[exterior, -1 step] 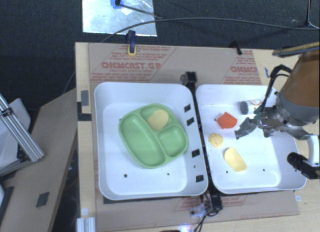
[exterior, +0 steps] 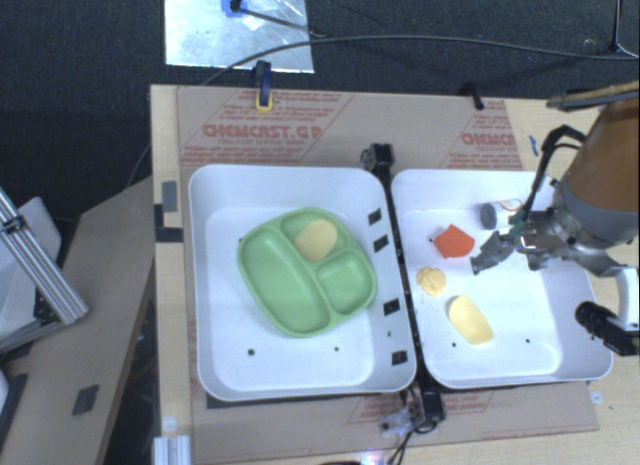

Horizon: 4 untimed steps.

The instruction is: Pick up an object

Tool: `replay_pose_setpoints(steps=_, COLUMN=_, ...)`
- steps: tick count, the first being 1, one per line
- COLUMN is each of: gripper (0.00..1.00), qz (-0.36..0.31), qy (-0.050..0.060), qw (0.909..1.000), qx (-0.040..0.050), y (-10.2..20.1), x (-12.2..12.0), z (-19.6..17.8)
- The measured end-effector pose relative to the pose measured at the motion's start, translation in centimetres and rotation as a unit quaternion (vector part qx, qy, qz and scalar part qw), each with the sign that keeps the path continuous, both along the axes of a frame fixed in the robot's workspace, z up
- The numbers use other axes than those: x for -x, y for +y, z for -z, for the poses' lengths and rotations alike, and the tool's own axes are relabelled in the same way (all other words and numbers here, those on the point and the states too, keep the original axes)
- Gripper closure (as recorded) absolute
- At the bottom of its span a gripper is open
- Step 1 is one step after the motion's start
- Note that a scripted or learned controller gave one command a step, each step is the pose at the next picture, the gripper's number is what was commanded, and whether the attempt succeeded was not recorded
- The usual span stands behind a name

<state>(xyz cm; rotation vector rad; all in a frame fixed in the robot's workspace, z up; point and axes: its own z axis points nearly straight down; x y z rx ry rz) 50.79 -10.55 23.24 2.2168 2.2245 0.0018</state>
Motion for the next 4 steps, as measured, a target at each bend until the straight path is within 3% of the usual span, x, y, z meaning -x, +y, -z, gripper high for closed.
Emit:
replay_pose_setpoints(steps=3, gripper=0.0, qz=0.001, qy=0.002, qw=1.0, qx=-0.0004, y=-0.1, x=-0.5, z=15.0)
replay_pose_setpoints(steps=4, gripper=1.0, qz=0.001, qy=-0.001, qw=1.0, qx=0.0001, y=-0.2, x=-0.6, z=13.7)
